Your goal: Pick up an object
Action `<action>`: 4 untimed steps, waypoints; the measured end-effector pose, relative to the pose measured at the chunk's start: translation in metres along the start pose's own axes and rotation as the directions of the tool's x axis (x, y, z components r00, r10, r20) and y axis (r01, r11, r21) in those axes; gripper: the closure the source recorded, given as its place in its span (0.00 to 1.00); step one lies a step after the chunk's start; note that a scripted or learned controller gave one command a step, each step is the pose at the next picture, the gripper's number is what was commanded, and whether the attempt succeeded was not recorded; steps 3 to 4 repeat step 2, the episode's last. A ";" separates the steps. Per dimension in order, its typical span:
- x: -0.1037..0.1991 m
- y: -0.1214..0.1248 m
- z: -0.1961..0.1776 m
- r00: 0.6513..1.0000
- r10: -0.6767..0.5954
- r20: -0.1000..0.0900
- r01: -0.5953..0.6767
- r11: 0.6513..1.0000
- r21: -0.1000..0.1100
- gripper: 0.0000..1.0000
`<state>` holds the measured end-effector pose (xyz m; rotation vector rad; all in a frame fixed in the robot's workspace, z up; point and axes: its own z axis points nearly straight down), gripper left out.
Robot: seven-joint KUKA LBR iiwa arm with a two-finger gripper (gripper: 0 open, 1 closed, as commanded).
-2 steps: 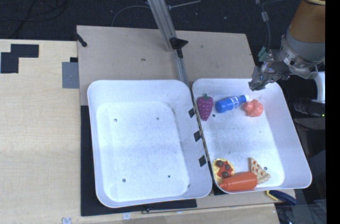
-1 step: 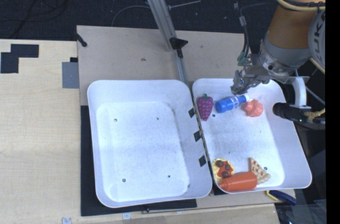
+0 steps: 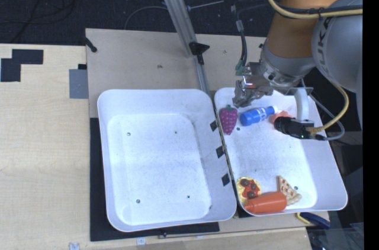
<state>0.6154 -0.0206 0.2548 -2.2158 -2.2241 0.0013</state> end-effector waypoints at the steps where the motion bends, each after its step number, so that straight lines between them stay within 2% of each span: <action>1: 0.056 0.000 0.012 1.000 0.000 0.000 0.000 1.000 0.000 1.00; 2: 0.107 0.011 0.007 1.000 0.001 0.001 -0.001 1.000 -0.002 1.00; 4: 0.107 0.011 0.007 1.000 0.001 0.001 -0.001 1.000 -0.002 1.00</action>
